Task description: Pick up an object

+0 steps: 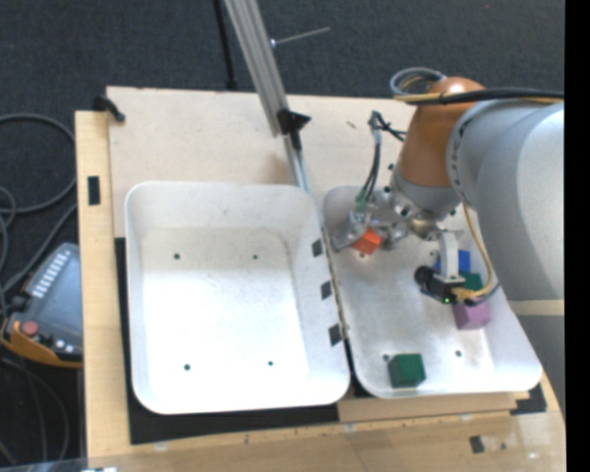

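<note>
Orange block [368, 243] at the fingers' [358, 232] tips, right bin [501, 357], far-left corner.

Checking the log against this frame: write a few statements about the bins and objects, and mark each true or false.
1. The green block lies in the right bin. True.
2. The left bin holds the purple block. False: it lies in the right bin.
3. The gripper is over the right bin's far left corner. True.
4. The orange object lies next to the green block. False: it is at the gripper, far from it.
5. The arm comes in from the left. False: from the right.
</note>
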{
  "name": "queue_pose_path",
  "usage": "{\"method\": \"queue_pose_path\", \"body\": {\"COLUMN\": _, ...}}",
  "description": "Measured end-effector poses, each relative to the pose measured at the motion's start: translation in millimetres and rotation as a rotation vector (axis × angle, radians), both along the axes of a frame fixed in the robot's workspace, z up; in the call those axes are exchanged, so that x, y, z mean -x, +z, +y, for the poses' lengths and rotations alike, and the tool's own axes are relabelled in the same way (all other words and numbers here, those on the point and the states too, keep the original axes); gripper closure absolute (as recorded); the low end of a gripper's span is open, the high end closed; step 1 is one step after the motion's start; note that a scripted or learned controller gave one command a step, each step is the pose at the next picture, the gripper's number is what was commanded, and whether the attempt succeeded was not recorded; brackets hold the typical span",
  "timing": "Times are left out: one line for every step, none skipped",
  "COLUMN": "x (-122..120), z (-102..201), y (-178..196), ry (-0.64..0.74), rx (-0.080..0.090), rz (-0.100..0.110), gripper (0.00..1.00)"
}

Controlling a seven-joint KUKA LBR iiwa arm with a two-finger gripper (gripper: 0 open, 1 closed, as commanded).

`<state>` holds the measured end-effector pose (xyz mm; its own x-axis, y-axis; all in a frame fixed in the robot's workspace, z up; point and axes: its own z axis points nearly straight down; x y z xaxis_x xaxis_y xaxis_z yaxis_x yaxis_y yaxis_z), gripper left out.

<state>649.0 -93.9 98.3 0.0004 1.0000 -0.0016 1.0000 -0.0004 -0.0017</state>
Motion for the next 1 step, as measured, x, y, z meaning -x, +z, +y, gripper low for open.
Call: {"method": "queue_pose_path", "body": {"x": 3.8, "z": -54.3, "y": 46.3, "ry": -0.003, "rx": 0.003, "rz": -0.007, "gripper": 0.00}}
